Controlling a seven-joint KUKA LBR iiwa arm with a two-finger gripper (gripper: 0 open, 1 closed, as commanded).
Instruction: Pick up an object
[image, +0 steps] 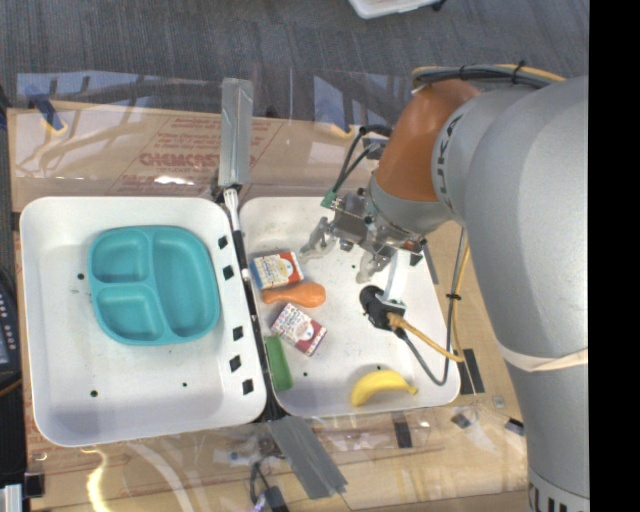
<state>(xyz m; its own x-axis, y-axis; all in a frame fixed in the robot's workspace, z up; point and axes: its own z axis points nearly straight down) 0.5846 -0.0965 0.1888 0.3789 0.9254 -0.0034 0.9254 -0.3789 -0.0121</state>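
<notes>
camera view: gripper open, holding nothing, above right bin near carrot.

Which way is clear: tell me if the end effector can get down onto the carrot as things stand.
Probably yes. The carrot lies uncovered in the right bin, the end effector above it; the small cartons lie close beside.

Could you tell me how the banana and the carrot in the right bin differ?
The banana is yellow and curved; the carrot is orange and nearly straight, tapering at one end. The banana lies alone near the bin's front edge, apart from other items, while the carrot sits mid-bin between two small boxes, close against the upper one. The carrot lies nearer the end effector than the banana. Both lie flat in the right bin.
</notes>
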